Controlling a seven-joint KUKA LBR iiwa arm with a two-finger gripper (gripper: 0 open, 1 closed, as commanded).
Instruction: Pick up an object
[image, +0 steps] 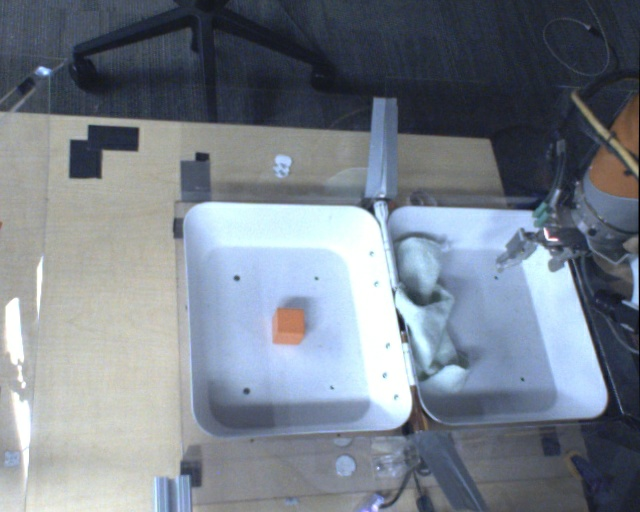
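Camera view looks down at a slant on a pale wooden desk (110, 330) that carries two shallow white bins side by side. Near the middle of the left bin (215, 235) sits a small orange cube (289, 326), flat on the floor and well apart from every wall. Along the left wall of the right bin (560, 395), just beside the divider between the bins, lies a crumpled whitish cloth (425, 315), stretching from near the upper corner down toward the lower one. The arm (612, 185), grey with its orange band, comes in at the right edge, and its tool (535, 250) hangs over the upper right part of the right bin, well apart from the cloth and far from the cube. Two thin prongs show there, but they are small and blurred, so how far the tool is open cannot be told; nothing can be seen between them.
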